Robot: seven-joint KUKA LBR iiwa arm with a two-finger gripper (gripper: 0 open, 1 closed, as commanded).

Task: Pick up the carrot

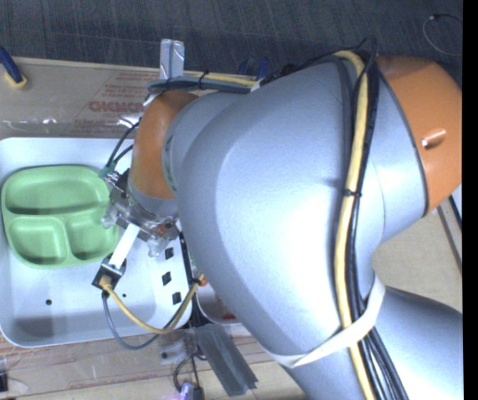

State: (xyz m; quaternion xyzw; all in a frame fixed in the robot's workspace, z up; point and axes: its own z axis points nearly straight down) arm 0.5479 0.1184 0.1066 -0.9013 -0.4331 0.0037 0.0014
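**Arm low over the bin, claw beside the tray**

The arm (306, 207) is nearest the camera and hides much of the bench (72, 90). Below it the claw (149, 227) sits over the bin (22, 323), just beside the right edge of the tray (52, 211). Its opening and any load cannot be told. The carrot is hidden, so its place cannot be told; it probably lies under the arm. Risk: a descent from here may strike the tray rim or close on nothing, because the claw is so close to the tray.
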